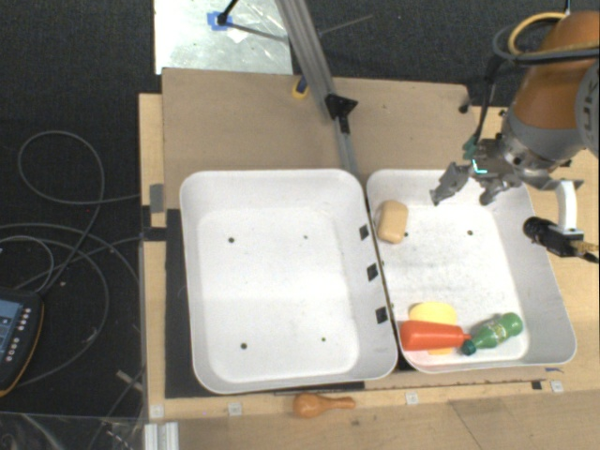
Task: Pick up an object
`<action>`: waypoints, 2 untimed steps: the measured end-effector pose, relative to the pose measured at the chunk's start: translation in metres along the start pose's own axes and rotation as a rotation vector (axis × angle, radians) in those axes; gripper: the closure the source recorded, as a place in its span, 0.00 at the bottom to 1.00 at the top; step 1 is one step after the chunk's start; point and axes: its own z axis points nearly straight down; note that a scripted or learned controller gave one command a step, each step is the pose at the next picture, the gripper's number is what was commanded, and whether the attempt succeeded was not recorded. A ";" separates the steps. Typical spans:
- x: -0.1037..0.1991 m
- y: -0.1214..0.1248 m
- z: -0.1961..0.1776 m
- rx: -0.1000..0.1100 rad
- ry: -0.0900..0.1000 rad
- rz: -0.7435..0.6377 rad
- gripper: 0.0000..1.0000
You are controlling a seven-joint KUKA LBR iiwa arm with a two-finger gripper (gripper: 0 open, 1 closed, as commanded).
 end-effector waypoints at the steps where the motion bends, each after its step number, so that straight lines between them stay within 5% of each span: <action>1: 0.000 0.001 -0.002 -0.004 -0.001 0.000 0.00; 2: 0.007 -0.007 0.048 0.001 0.000 0.003 0.00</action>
